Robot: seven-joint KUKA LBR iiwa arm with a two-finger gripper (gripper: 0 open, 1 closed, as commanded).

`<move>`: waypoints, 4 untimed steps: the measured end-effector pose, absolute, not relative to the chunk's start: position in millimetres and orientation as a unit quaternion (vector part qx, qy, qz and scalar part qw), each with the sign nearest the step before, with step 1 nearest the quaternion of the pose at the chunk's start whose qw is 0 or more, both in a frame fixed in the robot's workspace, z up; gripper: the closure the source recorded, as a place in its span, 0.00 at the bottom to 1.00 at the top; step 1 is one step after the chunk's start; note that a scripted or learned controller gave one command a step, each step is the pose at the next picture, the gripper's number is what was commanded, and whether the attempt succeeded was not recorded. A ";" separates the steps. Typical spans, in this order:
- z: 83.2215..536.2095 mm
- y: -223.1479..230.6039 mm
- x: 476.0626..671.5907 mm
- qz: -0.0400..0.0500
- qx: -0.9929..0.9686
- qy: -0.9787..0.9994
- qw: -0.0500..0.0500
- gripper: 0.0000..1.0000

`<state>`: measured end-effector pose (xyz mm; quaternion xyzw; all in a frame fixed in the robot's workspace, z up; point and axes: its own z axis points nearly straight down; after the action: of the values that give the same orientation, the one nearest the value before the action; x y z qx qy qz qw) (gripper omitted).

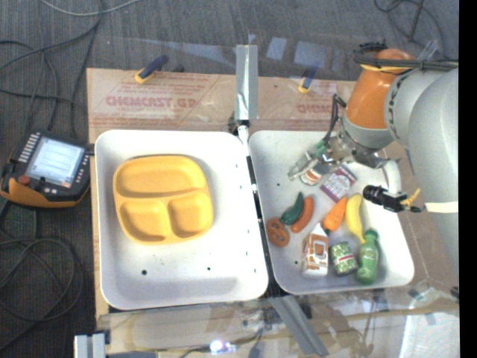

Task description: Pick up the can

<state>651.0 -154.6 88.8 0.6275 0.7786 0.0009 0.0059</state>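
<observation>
Glossy yellow plastic tray (164, 198) (moulded, smooth); matt white bins (179, 286); bench (179, 103) seemingly bare wood.

I can't make out the gripper (309, 166) fingers over the right bin (279, 274), and the arm (425, 125) covers that bin's far-right corner, itself cut off at the frame edge.

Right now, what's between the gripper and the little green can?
An orange carrot lies between the gripper and the can, as the camera view shows.
</observation>
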 end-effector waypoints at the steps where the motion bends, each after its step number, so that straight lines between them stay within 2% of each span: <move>1: 95.8 -154.9 650.9 -0.001 0.628 0.778 0.006 1.00; 2: 204.3 -89.0 663.1 -0.003 0.712 0.702 -0.001 1.00; 3: 204.3 -89.3 663.1 -0.003 0.712 0.702 -0.001 0.00; 4: 204.3 -89.3 663.1 -0.003 0.712 0.702 -0.001 0.00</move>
<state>663.1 -89.3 204.3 0.7119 0.7023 -0.0029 -0.0009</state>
